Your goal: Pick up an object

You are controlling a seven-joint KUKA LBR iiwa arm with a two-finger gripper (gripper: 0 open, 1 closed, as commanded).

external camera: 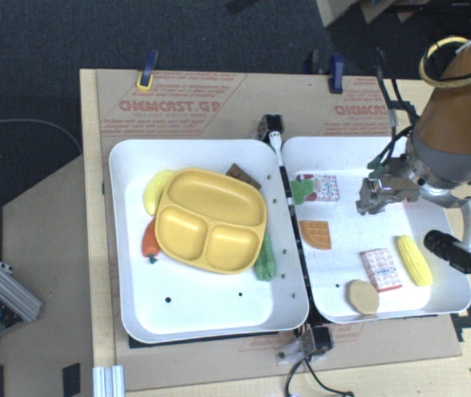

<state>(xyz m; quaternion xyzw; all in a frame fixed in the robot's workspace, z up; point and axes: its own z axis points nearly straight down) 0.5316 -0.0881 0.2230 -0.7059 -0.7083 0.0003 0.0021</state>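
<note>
My gripper (373, 200) hangs over the back right part of the right bin (343, 149), above bare white floor, with nothing seen between its fingers. In that bin lie a small pink and white packet (325, 188) beside a green piece (302, 190), a brown waffle (316, 234), a red and white packet (382, 269), a yellow corn cob (414, 260) and a tan round cookie (363, 296). The waffle lies to the lower left of the gripper and the corn cob to its lower right.
The left bin (128, 246) holds a yellow divided tray (210, 219) lying over a yellow banana-like piece (156, 188), a red pepper (149, 241), a green vegetable (264, 260) and a brown item (241, 174). Clamps (146, 74) grip the board's far edge.
</note>
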